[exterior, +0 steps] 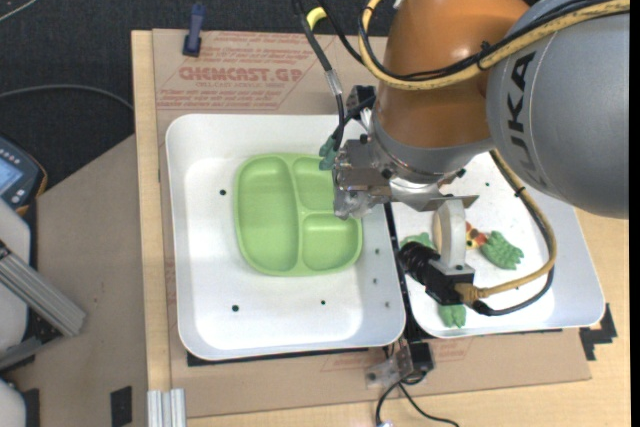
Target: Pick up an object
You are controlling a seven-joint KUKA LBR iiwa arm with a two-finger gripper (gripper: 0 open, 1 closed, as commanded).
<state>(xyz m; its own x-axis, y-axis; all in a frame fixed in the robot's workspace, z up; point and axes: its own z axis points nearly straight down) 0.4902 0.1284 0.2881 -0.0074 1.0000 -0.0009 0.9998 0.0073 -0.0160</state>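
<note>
A: Arm position?
B: Grey arm (575,85) reaches in from the right; its orange band (450,45) sits above the seam between the two bins; the gripper (348,197) is low over the right side of the left bin (200,255).

A: Gripper apart or together?
B: Cannot tell; the wrist hides it from above.

A: Things to pick, and where?
B: Green divided plate (285,215), three compartments, lies flat in the left bin, right of centre; its right edge is just beside the gripper; contact cannot be judged. In the right bin (575,280), a green leafy toy (503,253) lies near the middle; a small red-and-yellow piece (478,238) is just beside it on the left; a second green piece (452,315) lies near the front wall, partly hidden.

A: Surroundings?
B: Both bins rest on a cardboard sheet (240,65) with red print; a blue clip (193,28) grips its far-left corner.
</note>
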